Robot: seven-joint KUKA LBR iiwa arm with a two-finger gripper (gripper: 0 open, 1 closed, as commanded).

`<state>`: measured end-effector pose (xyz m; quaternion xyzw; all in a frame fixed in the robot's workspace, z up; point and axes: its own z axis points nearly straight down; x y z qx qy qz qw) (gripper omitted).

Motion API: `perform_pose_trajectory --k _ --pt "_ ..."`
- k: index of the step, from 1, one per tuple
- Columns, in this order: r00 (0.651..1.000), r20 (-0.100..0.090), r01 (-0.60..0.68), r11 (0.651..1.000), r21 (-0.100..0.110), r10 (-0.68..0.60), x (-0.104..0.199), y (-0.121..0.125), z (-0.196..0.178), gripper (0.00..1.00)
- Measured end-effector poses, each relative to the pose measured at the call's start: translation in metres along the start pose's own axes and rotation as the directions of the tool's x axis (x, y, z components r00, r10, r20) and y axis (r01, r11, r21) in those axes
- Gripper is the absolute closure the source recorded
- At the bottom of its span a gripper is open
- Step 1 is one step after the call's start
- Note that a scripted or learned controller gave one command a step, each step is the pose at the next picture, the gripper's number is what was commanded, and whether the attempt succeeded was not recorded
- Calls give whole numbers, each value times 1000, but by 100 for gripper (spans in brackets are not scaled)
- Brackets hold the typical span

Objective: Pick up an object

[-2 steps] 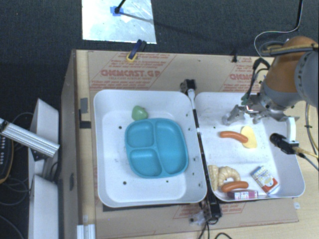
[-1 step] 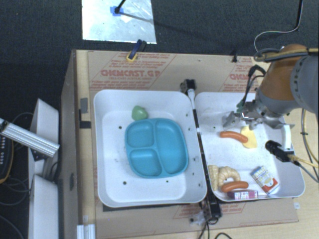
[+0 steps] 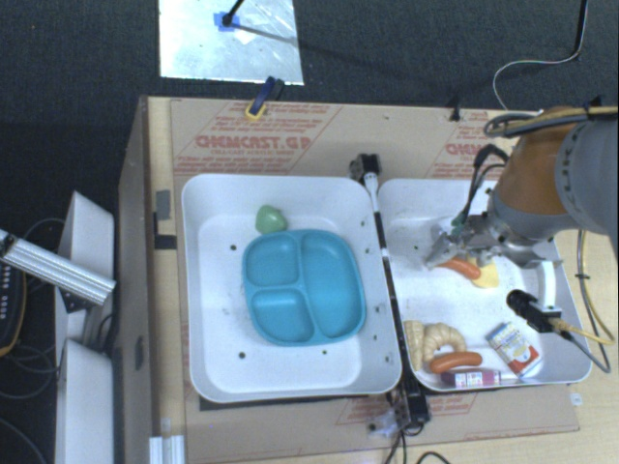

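My gripper (image 3: 451,247) is low in the right bin (image 3: 416,216), near its middle. Its tip sits just left of an orange carrot-shaped piece (image 3: 464,269) that lies beside a small yellow piece (image 3: 489,276). Nothing can be seen held in the gripper. At the front of the same bin lie a pale bread-like piece (image 3: 434,336), a red sausage (image 3: 456,361), a small white and red carton (image 3: 514,347) and a thin tube (image 3: 477,379) along the front wall.
The left bin (image 3: 208,259) holds a blue divided plate (image 3: 302,286) with a green piece (image 3: 271,219) behind it. A black-clipped divider (image 3: 379,240) runs between the bins. The arm's grey and orange body (image 3: 551,182) hangs over the right bin's back right.
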<state>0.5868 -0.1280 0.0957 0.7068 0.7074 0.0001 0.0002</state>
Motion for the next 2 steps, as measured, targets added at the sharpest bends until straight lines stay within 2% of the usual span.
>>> perform_pose_trajectory --k 1,2 --pt "1000 0 1 1000 -3 -1 0 1 -11 100" --pt "1000 -1 4 1000 -3 -4 89 -3 -90 100"
